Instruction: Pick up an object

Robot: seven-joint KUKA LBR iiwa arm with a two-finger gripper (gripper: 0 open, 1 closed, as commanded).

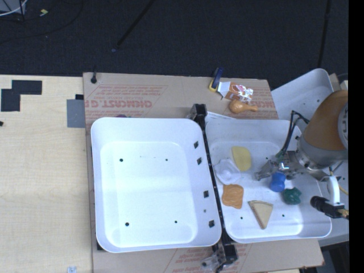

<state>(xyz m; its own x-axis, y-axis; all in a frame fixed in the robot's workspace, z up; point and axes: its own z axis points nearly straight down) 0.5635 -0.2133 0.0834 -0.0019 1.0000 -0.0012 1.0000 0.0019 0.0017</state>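
My gripper (273, 169) hangs low over the right bin (250, 135), near its right side. A small blue object (277, 182) sits just under and in front of the gripper, very close to it; I cannot tell whether they touch. A dark green object (292, 195) lies to the right of the blue one. Further left in the same bin are a pale yellow piece (242, 158), a small white crumpled thing (226, 169), an orange piece (232, 195) and a tan wedge (262, 212).
The left bin (108, 152) stands beside the right one, with a black divider (206, 169) between them. Behind the right bin, on the cardboard, lie an orange toy (242, 107), a small packet (239, 90) and a blue and yellow clip (216, 79).
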